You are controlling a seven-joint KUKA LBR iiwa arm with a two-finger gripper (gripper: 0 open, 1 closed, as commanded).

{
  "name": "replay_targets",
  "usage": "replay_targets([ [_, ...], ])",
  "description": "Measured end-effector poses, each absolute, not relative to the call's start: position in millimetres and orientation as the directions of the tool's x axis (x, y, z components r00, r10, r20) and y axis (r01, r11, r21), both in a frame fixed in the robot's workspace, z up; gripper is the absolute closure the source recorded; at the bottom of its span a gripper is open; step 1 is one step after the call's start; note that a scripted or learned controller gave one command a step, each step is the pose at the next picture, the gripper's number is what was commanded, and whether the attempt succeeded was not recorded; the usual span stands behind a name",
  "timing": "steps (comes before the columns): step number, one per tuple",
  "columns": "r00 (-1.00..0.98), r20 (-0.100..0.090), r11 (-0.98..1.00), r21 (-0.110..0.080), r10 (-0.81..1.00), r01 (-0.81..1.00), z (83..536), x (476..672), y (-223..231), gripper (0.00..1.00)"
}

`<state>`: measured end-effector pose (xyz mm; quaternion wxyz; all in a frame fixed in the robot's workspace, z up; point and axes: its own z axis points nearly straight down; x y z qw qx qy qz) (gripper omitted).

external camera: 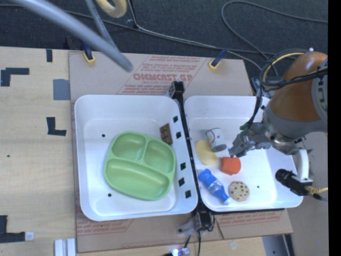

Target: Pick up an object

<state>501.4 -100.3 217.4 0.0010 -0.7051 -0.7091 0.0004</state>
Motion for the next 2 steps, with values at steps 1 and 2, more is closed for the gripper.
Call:
replay_targets([
  [1,-0.008,0.002,0.008,0.0,1.0,1.0,228.3,506.1,-48.7,1.0],
  [2,-0.008,0.002,0.008,-0.001,1.0,1.0,236.3,508.0,6.8,1.0],
])
